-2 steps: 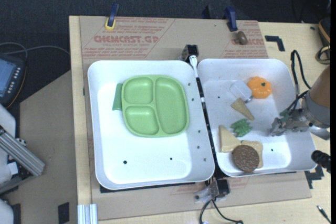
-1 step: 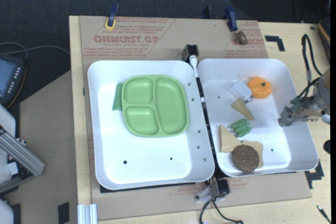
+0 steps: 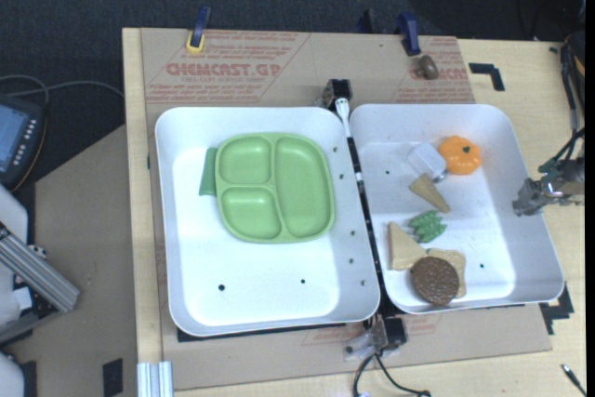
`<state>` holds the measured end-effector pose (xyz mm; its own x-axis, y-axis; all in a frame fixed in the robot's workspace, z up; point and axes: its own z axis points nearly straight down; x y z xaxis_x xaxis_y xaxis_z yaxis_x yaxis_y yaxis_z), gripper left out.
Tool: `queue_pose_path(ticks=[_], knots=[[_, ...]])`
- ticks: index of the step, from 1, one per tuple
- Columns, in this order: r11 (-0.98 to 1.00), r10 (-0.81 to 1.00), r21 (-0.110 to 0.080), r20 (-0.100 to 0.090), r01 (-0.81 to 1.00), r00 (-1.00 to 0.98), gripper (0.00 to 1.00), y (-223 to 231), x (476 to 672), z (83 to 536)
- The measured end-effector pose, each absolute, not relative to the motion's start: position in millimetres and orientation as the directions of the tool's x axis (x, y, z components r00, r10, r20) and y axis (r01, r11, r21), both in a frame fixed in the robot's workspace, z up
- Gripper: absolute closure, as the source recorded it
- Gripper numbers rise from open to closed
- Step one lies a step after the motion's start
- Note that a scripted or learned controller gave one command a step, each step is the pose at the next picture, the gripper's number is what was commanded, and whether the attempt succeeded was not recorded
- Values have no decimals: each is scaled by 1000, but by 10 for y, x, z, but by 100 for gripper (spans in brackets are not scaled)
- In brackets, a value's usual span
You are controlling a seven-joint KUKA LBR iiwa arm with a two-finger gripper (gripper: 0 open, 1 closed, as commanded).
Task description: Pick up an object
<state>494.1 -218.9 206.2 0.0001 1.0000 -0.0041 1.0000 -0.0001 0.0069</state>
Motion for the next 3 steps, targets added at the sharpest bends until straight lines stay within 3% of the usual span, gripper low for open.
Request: queue_pose_path(ticks=[1,3], knots=[[1,1000,5,-3,1000,-1,100,-2193,4951,2262],[6,1000,4,0,1000,-6,100,-1226,5398,2269]])
